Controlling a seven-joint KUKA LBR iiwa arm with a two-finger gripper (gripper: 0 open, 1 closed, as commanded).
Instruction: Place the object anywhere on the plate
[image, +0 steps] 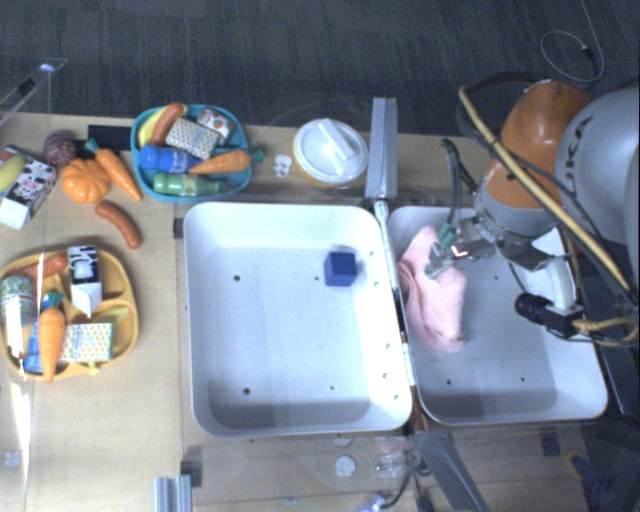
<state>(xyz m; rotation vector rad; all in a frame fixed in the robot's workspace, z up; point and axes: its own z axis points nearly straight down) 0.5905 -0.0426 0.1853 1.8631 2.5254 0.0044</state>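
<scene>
Right now the gripper (447, 252) sits low over the right bin (520, 395), at the upper edge of a pink cloth (436, 295), and its dark tips look to be touching or just above the fabric there. How far apart those tips stand cannot be told from this slanted view, nor whether any cloth is caught in them. The cloth lies crumpled in a long, soft heap along the left side of the right bin, close against the wall it shares with the left bin (290, 400). In the left bin a small blue cube (341, 268) rests on the floor toward the upper right, well apart from the gripper. Behind the bins, a round white lid (331, 150) lies on the bench, with a blue bowl of toy food (192, 152) to its left. A yellow plate (125, 300) of more toy food sits near the left edge of the bench, far from the arm (560, 150).
</scene>
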